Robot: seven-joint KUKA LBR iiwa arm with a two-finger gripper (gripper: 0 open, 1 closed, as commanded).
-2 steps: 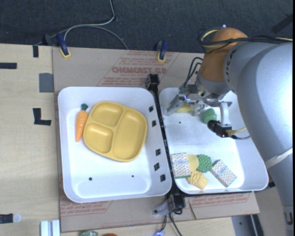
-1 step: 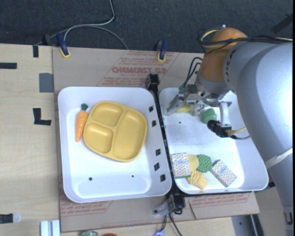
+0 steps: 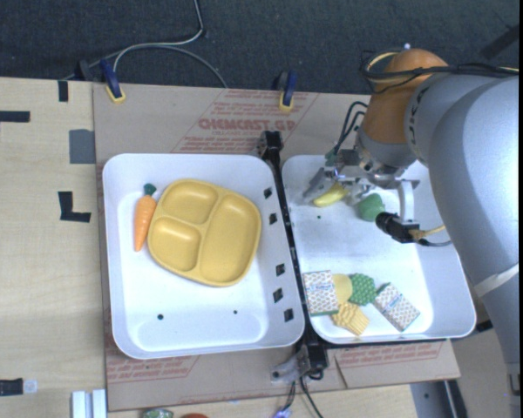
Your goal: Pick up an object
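Claw first: it hangs low over the far left corner of the right bin, just beside the divider, and its metal fingers look spread around a small yellow, banana-like piece; whether they press on it I cannot tell. A green round piece lies just right of the yellow one, beside a black part of the wrist.

Nearest in that bin, a cluster sits along the near wall: a yellow waffle-like piece, a tan patterned block to its left, a green knobbly piece between, and a pale patterned packet on the right.

Across the divider, the left bin carries a yellow compartment plate, tilted, with an orange toy carrot lying just off its left edge.

Beyond the bins, the worktop shows cardboard held by two clamps at its far edge.
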